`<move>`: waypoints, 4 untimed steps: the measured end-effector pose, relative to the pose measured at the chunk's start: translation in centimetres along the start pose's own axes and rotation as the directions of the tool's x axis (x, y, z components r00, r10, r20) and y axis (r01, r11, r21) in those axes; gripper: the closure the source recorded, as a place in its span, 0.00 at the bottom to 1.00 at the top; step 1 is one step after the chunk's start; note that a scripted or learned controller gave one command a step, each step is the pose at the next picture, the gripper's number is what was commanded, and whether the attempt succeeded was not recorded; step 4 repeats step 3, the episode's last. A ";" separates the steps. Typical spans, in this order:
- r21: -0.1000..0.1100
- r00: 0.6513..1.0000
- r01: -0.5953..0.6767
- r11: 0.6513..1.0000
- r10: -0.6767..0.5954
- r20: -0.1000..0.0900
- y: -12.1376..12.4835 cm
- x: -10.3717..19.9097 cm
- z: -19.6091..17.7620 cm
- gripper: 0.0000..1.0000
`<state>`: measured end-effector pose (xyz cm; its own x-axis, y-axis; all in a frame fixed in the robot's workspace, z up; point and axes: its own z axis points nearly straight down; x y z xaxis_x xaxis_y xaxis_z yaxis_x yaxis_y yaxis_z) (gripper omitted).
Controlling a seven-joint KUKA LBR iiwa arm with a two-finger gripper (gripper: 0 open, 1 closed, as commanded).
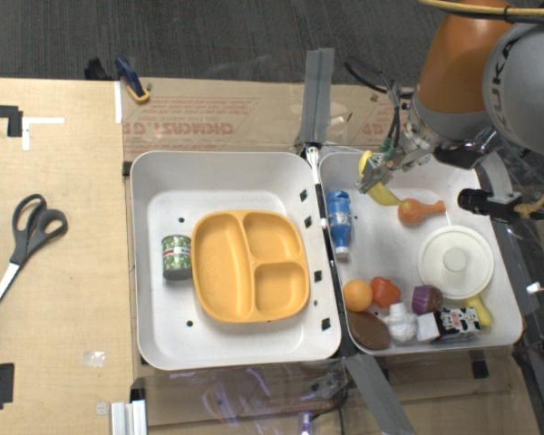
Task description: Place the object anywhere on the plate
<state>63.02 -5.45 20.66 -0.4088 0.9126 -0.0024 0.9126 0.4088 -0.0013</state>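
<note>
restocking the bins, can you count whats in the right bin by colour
Right bin, what I can tell apart:
Orange: 2, pear-shaped toy, round fruit
Yellow: 2, piece by the gripper, piece at the carton
Blue: 1, bottle
White: 1, lid
Red: 1
Purple: 1
Brown: 1
Total: 9

A robot lab: arm (490, 71) over 2 bins (150, 270) of toys.

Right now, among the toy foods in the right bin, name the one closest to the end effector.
The yellow banana at the bin's far left end, right under the end effector. The orange drumstick-shaped toy lies further right, and the other foods cluster along the near edge.
</note>
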 end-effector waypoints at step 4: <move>-0.001 0.991 0.137 0.991 -0.137 -0.001 0.4 16.7 -1.7 0.00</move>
